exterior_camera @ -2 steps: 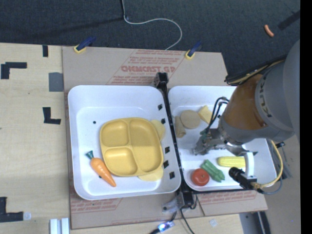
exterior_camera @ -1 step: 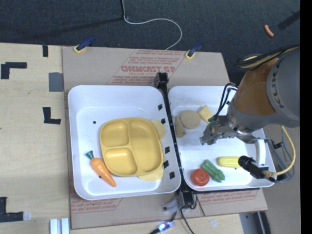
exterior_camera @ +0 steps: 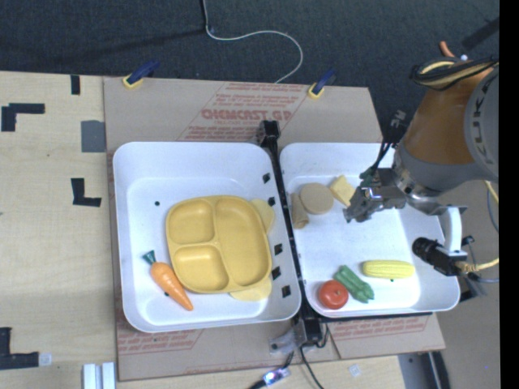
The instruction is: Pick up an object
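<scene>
You see the gripper (exterior_camera: 358, 210) over the right bin (exterior_camera: 405, 302), just beside a yellow wedge (exterior_camera: 342, 190) and a tan round piece (exterior_camera: 315, 198); you cannot tell whether the claw is open or closed. A corn cob (exterior_camera: 388, 270), a green vegetable (exterior_camera: 354, 283) and a tomato (exterior_camera: 332, 295) lie nearer the front wall. The left bin (exterior_camera: 130, 217) holds a yellow divided plate (exterior_camera: 217, 243) and a carrot (exterior_camera: 171, 284).

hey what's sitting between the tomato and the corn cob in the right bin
In the camera view, a green vegetable, maybe a pepper, lies between tomato and corn cob.
</scene>
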Robot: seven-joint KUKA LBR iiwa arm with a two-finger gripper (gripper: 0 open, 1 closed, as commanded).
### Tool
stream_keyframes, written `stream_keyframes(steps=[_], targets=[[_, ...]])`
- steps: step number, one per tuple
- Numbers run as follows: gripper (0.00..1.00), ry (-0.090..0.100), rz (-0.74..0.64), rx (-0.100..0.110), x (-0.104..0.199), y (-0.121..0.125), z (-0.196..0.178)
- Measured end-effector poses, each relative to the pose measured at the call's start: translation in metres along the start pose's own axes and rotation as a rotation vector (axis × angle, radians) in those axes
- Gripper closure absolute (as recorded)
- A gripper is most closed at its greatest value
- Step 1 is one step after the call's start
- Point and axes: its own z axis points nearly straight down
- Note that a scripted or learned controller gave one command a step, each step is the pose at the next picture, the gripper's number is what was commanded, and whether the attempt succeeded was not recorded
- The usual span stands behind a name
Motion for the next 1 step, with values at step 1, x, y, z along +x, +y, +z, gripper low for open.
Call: stream_keyframes(steps=[1], targets=[[1.0, 0.001, 0.001, 0.006, 0.0006, 0.0001, -0.0089]])
